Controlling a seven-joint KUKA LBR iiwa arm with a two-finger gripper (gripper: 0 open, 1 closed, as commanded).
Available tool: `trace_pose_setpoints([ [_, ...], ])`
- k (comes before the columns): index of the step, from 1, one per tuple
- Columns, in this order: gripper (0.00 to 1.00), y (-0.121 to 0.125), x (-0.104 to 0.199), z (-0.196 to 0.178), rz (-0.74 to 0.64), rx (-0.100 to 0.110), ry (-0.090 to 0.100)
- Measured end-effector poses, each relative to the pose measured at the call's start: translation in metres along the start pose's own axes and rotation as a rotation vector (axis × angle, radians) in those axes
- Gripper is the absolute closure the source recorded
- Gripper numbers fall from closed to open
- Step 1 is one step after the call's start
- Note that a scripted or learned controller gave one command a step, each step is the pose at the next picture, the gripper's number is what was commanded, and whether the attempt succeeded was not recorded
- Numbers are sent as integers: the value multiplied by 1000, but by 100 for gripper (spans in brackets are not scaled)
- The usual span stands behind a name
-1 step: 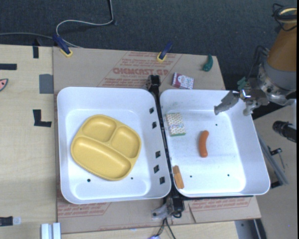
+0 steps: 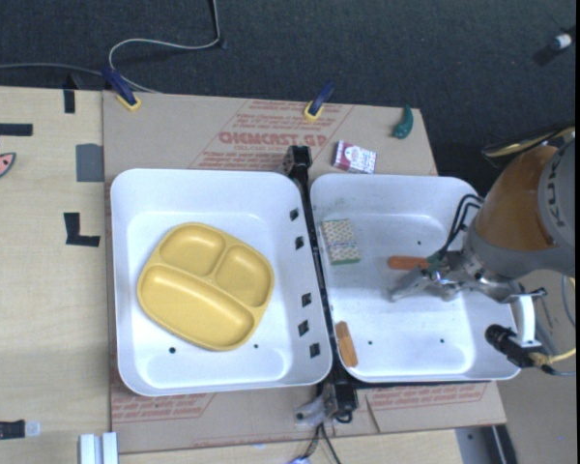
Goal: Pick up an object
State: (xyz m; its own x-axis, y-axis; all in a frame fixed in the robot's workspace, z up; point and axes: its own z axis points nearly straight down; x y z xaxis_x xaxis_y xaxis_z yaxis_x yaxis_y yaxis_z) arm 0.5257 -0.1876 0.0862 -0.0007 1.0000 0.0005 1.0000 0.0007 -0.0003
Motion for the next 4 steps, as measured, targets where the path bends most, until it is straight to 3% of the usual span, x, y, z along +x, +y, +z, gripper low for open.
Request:
trace_pose_setpoints([
  [1, 0, 88, 40, 0, -3, -7, -1],
  [2, 100, 88, 40, -11, -3, -7, -3],
  [3, 100, 90, 111, -99, -2, -2, 0],
  [4, 100, 64, 175, -138, -2, 0, 1],
])
